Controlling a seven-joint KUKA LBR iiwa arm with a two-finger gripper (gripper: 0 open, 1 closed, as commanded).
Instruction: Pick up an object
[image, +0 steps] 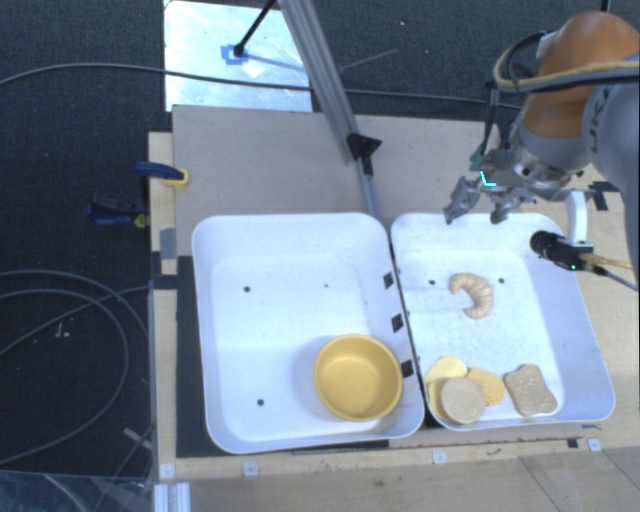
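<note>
Brown board bench (270, 160) on dark carpet floor (70, 120), black cables (60, 330) looping at left. Two shallow white plastic bins: left bin (280, 250), right bin (560, 330). Two-finger gripper (478, 208) above right bin's far rim, fingers spread apart, holding nothing. Tan croissant (474, 293) sits mid right bin, well clear of gripper. Yellow round bowl (357, 376) in left bin.

Two bins sit side by side on the bench (260, 160). The left bin (290, 250) holds a bowl (358, 376) in its near right corner. In the right bin (560, 330), a croissant (473, 294) lies near the middle, and along the near edge lie a round biscuit (462, 399), a cracker (489, 385) and a bread slice (530, 390). The gripper (478, 207) hangs over the right bin's far edge.
</note>
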